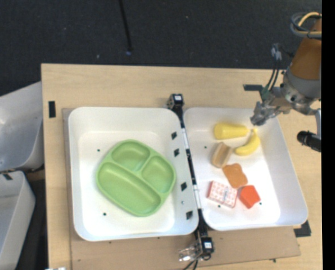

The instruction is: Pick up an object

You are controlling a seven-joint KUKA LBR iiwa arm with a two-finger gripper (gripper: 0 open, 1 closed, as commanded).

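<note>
Six small objects lie in the right bin (288, 176), any one of them mine to pick.

Item, my gripper (258, 117): metal, hanging over the bin's far right corner, just above the banana; whether it is parted or closed I cannot tell from this slant, and nothing shows in its hold.

Item, banana (249, 145): yellow, curved, smooth, nearest to me and probably the likeliest target.

Item, yellow wedge (230, 130): rounded, matte, just beside the banana.

Item, tan bread-like piece (220, 154): soft-edged, oblong.

Item, orange lump (235, 175): irregular, flattish.

Item, red block (249, 196): angular, solid-looking.

Item, pink patterned packet (221, 194): flat, rectangular, just beside the block.

These lie loosely clustered, I judge so that each leaves room for a grasp.

Item, green divided plate (135, 177): moulded plastic, three compartments, lying alone in the left bin (77, 151), well apart from my reach.
</note>
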